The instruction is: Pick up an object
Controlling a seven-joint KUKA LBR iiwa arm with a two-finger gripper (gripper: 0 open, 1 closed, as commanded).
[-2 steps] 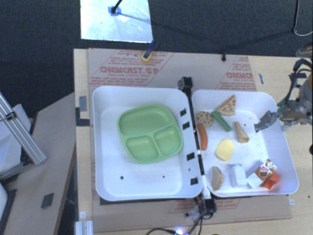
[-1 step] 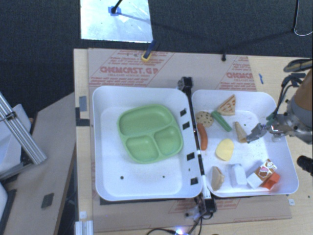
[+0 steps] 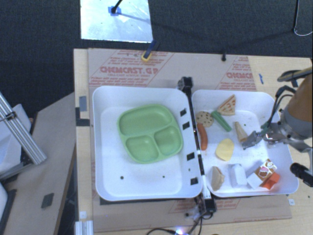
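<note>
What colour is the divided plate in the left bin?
Light green, seen clearly in the camera view: the divided plate.

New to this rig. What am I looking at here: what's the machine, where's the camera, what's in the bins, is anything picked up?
One fixed camera looks down at a slant on a bench with two shallow white bins side by side. The machine is a grey robot arm reaching in from the right; its pincer hangs over the right bin.

The left bin holds a green divided plate. The right bin holds small toy food pieces: a cookie, a sandwich wedge, a green stick, an orange-red carrot-like piece, a yellow chunk, a tan cone, a beige piece, a white block and a small carton.

Nothing shows between the pincer's fingers, so no object looks picked up yet.
</note>
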